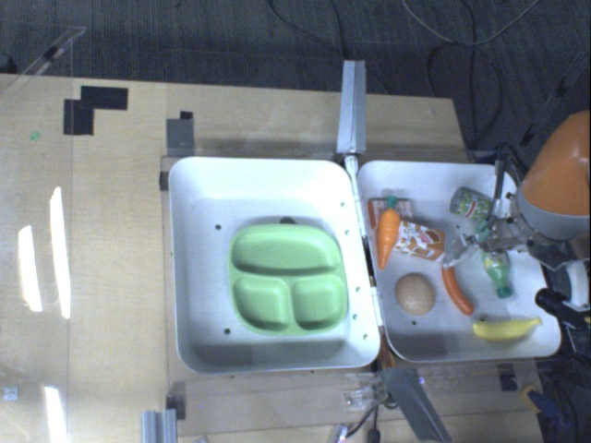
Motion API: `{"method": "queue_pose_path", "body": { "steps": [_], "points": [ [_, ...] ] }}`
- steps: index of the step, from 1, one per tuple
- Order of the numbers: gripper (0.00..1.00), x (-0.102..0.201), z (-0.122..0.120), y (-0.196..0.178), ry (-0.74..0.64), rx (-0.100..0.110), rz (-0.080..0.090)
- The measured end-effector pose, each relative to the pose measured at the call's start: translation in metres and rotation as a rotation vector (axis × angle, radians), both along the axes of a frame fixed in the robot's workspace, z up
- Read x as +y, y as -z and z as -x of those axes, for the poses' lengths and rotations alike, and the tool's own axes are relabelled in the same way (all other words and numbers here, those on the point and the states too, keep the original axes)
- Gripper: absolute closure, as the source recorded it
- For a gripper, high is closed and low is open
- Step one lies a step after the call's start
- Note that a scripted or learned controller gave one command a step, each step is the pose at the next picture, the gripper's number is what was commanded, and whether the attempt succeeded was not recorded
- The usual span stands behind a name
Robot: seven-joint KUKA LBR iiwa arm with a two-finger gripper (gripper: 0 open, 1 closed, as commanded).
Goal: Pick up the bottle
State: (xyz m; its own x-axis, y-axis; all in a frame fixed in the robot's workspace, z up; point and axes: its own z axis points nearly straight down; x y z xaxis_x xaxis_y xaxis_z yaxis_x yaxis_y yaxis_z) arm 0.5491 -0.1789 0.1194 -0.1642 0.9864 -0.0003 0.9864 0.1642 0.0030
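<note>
A small clear green bottle lies in the right bin, near that bin's right wall and pointing towards its front. My gripper hangs just above and to the left of the bottle's upper end, reaching in from the right under the arm's orange band. Nothing shows as held in it.
The right bin also holds a green can behind the gripper, a carrot, an orange snack packet, a brown round fruit, a red pepper and a banana. A green divided tray sits in the left bin.
</note>
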Motion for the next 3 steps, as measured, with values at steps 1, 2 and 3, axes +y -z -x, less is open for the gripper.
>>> {"method": "queue_pose_path", "body": {
  "steps": [1,2,3],
  "points": [
    [0.00,-0.006,-0.024,0.010,-0.016,-0.022,-0.005],
    [0.00,-0.014,-0.085,0.015,0.043,-0.018,-0.009],
    [0.00,-0.025,-0.092,0.030,0.017,-0.009,0.003]
  ]
}}
